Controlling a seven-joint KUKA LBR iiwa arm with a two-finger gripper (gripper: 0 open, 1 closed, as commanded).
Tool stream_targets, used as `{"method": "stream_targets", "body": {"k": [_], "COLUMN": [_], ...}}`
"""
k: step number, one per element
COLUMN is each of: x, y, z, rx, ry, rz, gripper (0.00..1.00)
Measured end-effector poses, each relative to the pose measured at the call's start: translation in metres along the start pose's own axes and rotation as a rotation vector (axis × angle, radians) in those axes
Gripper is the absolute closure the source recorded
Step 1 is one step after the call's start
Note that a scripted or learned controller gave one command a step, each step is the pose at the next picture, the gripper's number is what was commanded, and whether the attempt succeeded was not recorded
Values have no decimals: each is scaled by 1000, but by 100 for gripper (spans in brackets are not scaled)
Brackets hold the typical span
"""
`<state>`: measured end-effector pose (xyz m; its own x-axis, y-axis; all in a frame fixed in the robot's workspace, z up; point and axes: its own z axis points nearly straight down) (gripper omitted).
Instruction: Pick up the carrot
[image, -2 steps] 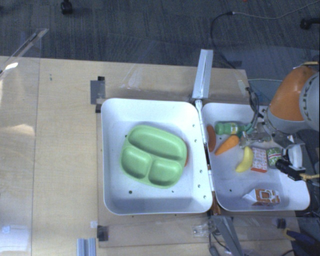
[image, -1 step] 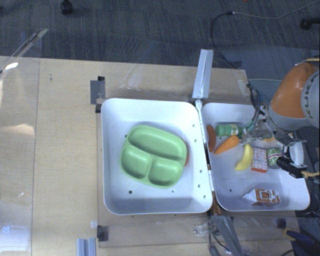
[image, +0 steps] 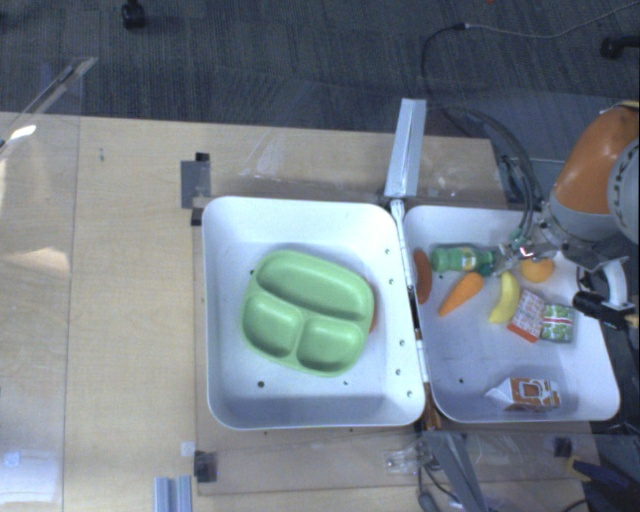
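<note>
The hand (image: 522, 250) sits low over the far side of the right bin (image: 455, 400), at the end of the grey arm with its orange band (image: 592, 170) that reaches in from the right; it is too small and too cluttered against the things under it to tell how it is set, and nothing can be seen held in it. Just beside it lie a green bottle (image: 460, 260) on its side and a small orange fruit (image: 538, 269). The carrot (image: 461, 293) lies flat on the bin floor a little nearer the camera, its thick end toward the bottle and its tip pointing to the divider between the bins, apart from the hand. Next to it on the right lies a banana (image: 505, 298), then a red and green packet (image: 541, 320), with a brown packet (image: 527, 393) near the front wall and a reddish sausage-like piece (image: 422, 275) against the left wall. The left bin (image: 230, 390) holds a green divided tray (image: 308, 311). By this, the task looks hardly begun: the carrot is not lifted, and the approach, the grasp and the lift are all left to do.
</note>
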<state>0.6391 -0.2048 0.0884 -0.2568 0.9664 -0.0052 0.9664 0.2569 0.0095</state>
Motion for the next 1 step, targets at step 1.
{"method": "stream_targets", "body": {"k": [1], "x": [-1], "y": [7], "z": [-1], "rx": [-2], "ry": [0], "rz": [-382], "gripper": [100]}}
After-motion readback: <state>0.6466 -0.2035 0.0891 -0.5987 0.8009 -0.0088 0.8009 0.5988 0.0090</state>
